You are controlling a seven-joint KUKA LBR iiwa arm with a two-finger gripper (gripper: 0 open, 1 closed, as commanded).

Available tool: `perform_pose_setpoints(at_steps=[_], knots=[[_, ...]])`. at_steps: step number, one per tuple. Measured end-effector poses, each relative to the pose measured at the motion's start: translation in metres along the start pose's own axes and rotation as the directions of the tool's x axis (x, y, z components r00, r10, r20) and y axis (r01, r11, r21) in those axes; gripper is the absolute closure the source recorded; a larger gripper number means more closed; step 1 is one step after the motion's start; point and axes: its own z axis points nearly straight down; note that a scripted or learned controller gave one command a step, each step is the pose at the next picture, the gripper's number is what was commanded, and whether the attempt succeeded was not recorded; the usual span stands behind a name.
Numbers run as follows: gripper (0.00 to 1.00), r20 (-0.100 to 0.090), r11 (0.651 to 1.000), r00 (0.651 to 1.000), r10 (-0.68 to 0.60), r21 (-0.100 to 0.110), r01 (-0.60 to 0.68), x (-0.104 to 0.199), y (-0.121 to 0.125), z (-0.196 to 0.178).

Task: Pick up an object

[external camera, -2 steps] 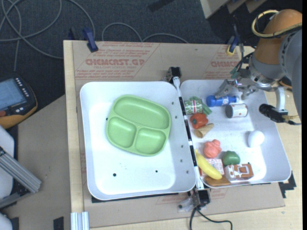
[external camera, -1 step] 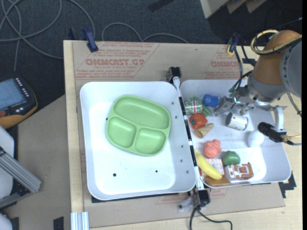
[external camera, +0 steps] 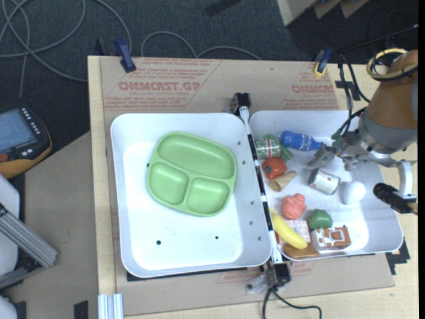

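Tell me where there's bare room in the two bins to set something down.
Left bin: bare floor in front of the green divided plate and along its left wall. Right bin: a bare strip along the right side, by the white egg. Crowded along the divider: tomato, banana, blue bottle.

The desk point(external camera: 199, 78), a brown board printed with red lettering, fills the middle of the frame. Two white bins sit directly on it, touching side by side: the left bin point(external camera: 133, 198) at centre, the right bin point(external camera: 378, 228) toward the right edge.
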Motion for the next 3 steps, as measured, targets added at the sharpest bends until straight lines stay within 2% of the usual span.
perform_pose_setpoints(at_steps=[1, 2, 3], knots=[[0.00, 0.001, 1.000, 1.000, -0.002, -0.006, 0.002, 0.035, 0.092, -0.113], [0.00, 0.001, 1.000, 1.000, 0.000, 0.001, 0.000, -0.019, 0.090, -0.060], [0.00, 0.000, 1.000, 1.000, -0.001, 0.000, 0.001, -0.011, 0.027, -0.041]])
